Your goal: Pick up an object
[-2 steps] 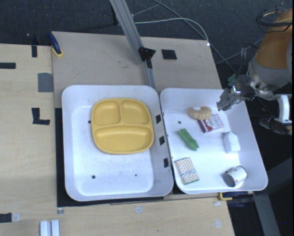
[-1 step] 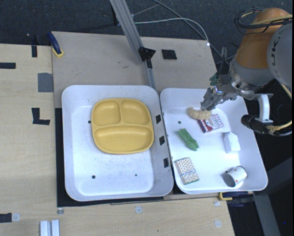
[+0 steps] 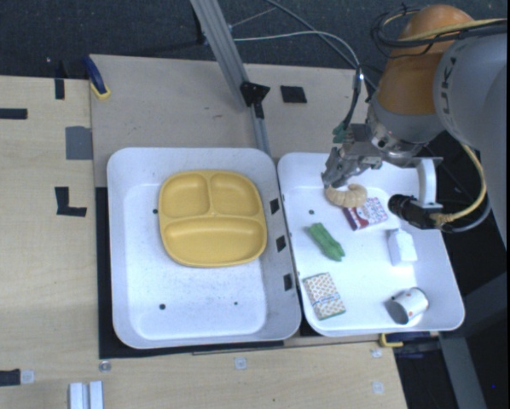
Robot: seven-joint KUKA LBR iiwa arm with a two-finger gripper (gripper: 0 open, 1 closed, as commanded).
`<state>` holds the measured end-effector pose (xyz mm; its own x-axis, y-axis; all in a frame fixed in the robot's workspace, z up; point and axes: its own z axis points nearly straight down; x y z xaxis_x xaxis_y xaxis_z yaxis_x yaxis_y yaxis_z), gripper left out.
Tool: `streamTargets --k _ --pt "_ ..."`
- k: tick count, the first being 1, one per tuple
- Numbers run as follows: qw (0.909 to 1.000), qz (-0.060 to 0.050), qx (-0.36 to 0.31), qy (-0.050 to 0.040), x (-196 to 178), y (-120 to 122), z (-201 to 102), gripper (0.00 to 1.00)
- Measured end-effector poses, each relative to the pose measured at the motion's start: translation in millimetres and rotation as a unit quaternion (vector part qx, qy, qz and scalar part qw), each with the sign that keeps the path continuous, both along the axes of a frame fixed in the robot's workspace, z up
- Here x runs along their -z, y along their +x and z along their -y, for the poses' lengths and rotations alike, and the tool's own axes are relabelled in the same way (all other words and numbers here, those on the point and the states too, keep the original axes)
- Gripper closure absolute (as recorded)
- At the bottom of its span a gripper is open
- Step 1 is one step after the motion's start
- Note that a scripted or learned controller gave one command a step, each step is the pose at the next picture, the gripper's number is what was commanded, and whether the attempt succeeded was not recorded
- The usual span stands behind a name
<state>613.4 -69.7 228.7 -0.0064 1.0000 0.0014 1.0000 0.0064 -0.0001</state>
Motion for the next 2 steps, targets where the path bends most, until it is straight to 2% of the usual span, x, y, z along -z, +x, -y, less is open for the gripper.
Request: streamTargets --k 1,2 --pt "1.0000 -0.001 0.000 0.0001 7.7 12.8 -61.6 1.00" --pt "1.0000 0.000 0.000 0.0001 -1.1 23.2 -110.2 1.00"
